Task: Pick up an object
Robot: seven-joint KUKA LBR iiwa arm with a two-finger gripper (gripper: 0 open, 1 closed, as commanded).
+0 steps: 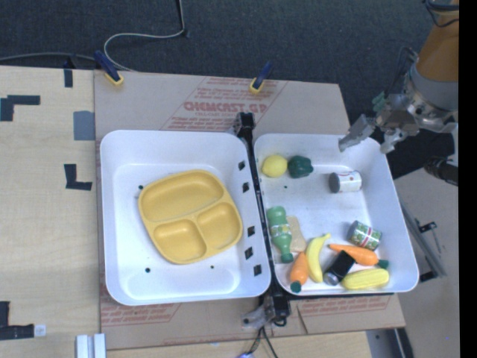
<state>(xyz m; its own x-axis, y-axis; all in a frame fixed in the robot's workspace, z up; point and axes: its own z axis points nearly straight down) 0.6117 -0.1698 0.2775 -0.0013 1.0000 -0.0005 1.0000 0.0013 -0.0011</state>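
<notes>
Hanging over the upper right corner of the right bin [395,200], the hand [370,136] reaches in from the right on a grey arm with an orange band [440,51]. Its two fingers look spread apart, one [352,136] pointing left over the bin's rim and the other [389,142] lower right, and nothing lies between them.

Two shallow white bins sit side by side on a sheet of cardboard [216,103] on the worktop [37,200]. The left bin [119,274] carries a yellow divided plate [191,215] near its middle.

The right bin holds all the loose things. Near its top edge, a yellow lemon [274,165] sits just beside a green pepper [300,166]. A small white can [346,180] lies on its side, the thing closest to the hand, below and to its left. A green bottle [279,230] lies along the left wall. Crowded at the bottom are a carrot [299,268], a banana [316,253], a black block [340,267], a second carrot [356,253], a corn cob [365,278] and a green-labelled tin [365,235].

Bare white floor lies open in the middle of the right bin, between the white can and the bottom cluster. Two blue and yellow clamps [109,67] [261,77] grip the cardboard's far edge.
</notes>
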